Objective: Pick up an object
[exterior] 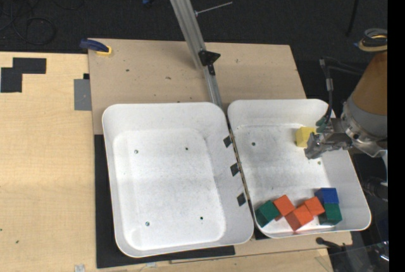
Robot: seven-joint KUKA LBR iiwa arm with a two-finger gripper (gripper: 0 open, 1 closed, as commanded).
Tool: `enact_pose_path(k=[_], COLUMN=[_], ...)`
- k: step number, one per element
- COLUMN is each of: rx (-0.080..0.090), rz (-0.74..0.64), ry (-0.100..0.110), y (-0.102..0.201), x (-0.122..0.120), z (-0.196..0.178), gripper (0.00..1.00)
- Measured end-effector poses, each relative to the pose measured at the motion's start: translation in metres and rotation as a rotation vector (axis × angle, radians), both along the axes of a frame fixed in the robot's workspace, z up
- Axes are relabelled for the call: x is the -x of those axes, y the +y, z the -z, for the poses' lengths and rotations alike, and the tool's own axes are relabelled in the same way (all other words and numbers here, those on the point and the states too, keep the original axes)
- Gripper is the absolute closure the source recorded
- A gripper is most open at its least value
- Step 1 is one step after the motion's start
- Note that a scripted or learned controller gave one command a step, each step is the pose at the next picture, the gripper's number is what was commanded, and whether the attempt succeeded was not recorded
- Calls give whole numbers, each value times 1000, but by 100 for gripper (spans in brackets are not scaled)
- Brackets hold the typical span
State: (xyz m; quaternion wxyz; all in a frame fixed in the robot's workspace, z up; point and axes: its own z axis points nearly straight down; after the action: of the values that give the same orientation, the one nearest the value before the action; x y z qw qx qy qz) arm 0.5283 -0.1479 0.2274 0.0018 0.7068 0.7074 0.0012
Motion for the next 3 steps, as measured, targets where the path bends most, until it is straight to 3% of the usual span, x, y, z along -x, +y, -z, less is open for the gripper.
enact_pose_path(k=[1,3], rx=[-1,-2], rz=[-3,-3], ry=[6,7], y=[0,92], x=[0,-41], z=[-1,17], gripper=[100,100])
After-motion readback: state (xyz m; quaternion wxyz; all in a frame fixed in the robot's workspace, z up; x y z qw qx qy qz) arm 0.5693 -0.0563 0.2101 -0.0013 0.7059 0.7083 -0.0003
